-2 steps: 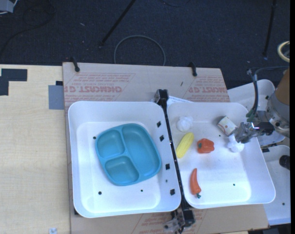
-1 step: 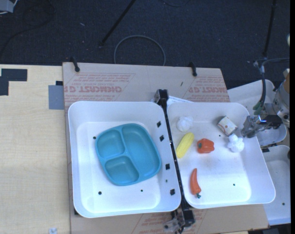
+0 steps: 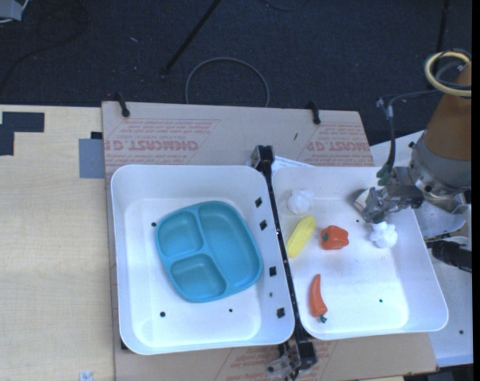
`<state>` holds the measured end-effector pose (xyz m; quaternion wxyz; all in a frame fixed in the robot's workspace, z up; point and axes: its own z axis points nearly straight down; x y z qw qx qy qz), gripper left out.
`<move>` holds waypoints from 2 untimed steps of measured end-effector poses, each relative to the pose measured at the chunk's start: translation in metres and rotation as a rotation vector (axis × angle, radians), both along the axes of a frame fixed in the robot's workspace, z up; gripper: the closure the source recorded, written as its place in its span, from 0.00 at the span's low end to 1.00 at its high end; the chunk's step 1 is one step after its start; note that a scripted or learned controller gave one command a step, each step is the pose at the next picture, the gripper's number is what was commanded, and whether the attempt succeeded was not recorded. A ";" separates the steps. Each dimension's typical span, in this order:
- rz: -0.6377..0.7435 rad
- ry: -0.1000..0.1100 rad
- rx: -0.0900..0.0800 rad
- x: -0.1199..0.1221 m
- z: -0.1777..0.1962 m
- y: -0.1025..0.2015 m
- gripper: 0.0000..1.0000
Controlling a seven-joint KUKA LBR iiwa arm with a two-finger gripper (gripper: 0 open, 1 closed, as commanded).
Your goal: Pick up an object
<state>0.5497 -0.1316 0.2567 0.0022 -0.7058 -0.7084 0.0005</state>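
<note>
The arm [image 3: 450, 129] comes in from the right, grey with an orange band, and its pincer [image 3: 380, 209] hangs low over the far right part of the right bin [image 3: 414, 308]; whether the pincer is spread or pressed together I cannot tell, since it shows as a dark tangle at this slant; a small white crumpled object [image 3: 383, 234] lies directly below it in the view, touching or very nearly touching, though nothing can be made out between the tips. In the same bin a red pepper [image 3: 334, 237] sits near the middle, just beside a yellow corn cob [image 3: 301, 236] that lies tilted close to the divider; a second white object [image 3: 300, 202] rests just above the corn, and an orange-red chili [image 3: 316, 295] with a green stem lies toward the near side, apart from the rest. The left bin [image 3: 136, 308] carries a blue divided plate [image 3: 209, 249] with three compartments, set at a slant. Both bins rest on a cardboard sheet [image 3: 192, 137] on the tabletop [image 3: 41, 244].
</note>
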 end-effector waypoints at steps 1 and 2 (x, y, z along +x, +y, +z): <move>0.001 0.001 0.000 0.011 -0.015 0.054 1.00; 0.001 0.001 0.000 0.021 -0.028 0.106 1.00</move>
